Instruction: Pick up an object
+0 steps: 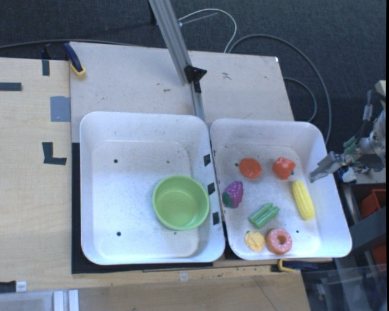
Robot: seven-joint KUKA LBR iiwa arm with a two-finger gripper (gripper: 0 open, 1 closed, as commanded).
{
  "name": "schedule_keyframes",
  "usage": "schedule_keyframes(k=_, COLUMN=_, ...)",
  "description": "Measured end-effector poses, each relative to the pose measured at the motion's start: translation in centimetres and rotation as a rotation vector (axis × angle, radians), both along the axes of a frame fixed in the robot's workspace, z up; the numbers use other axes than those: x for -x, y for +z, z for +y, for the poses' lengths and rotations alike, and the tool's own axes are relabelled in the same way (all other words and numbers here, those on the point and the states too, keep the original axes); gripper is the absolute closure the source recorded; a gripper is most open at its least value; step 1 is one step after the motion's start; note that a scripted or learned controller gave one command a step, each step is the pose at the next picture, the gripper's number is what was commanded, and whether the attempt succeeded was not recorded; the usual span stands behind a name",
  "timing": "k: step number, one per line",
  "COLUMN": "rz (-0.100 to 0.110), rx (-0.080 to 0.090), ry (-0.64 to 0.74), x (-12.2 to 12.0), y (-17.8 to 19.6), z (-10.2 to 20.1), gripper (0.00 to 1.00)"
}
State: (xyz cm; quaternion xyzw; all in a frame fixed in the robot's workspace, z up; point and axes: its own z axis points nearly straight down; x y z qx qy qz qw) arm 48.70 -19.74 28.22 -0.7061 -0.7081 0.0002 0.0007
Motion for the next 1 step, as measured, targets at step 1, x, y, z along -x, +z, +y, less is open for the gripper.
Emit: schedule_keyframes(k=1, rz=0.0, rx=0.0, ry=0.0, x=0.0, y=0.0, z=0.0, gripper=0.0)
